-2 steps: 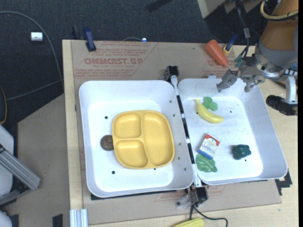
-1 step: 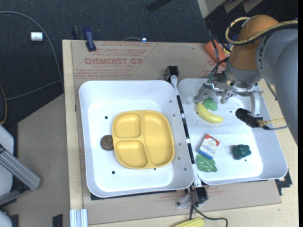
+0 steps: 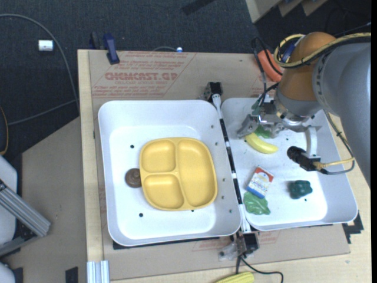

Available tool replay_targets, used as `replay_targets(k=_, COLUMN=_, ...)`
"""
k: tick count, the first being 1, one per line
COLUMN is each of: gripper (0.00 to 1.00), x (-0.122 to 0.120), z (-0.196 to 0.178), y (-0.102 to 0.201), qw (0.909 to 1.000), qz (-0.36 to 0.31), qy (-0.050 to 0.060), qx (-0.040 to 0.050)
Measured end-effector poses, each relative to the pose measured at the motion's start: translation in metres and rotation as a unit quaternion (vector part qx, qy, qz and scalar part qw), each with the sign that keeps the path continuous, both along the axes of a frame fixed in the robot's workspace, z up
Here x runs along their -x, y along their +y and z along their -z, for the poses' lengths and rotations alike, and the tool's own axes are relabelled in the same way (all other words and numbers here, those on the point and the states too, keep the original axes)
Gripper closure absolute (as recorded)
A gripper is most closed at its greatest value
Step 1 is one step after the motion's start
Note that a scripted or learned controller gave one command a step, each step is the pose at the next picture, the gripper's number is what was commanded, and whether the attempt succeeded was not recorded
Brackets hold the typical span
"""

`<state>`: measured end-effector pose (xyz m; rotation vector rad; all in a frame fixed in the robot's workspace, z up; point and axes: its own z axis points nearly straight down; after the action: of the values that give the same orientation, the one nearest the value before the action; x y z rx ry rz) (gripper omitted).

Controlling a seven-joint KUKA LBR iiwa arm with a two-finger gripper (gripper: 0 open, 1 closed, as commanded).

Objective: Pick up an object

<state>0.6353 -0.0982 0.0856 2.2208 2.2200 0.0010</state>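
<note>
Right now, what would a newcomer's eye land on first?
The yellow tray, split into compartments, sits in the middle of the left bin. In the right bin the gripper is low over a banana, with a green toy and a small box lying apart nearer the front.

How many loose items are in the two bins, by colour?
Yellow: 2, the divided tray and the banana
Green: 2, the light green piece and the dark green piece
Brown: 1, the round piece beside the tray
Multicolour: 1, the small packet
Total: 6
</note>
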Motion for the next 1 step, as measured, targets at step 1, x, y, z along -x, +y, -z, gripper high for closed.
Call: replay_targets(k=1, gripper=1.00, x=-0.0012, z=-0.0113, y=-0.0003, qw=1.0000, qz=0.000, qy=-0.002, qx=0.0006)
